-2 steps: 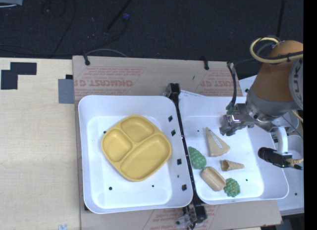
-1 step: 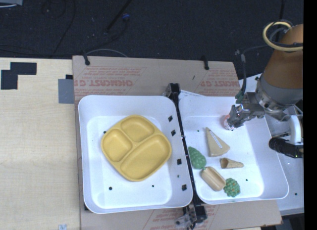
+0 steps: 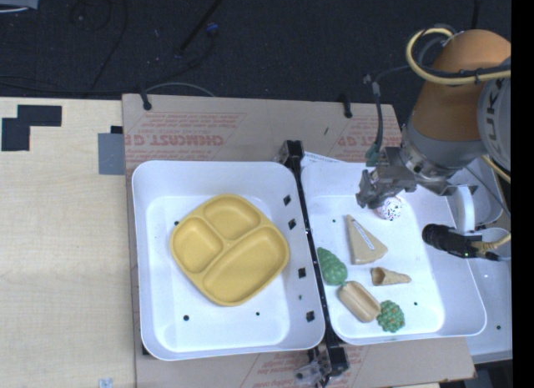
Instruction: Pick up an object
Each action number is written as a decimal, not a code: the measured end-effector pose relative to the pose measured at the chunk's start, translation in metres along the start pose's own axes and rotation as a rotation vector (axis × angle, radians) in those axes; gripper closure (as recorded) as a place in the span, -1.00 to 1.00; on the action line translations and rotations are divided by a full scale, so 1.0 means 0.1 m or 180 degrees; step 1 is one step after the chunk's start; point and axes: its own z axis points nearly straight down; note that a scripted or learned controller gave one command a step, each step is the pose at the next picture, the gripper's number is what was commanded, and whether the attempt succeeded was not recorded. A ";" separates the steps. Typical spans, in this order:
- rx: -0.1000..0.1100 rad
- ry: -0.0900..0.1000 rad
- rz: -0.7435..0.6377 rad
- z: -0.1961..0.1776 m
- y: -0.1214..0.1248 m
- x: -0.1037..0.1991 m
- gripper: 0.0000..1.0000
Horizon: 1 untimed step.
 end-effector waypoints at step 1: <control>0.0011 0.0002 -0.0003 0.14 0.10 0.55 1.00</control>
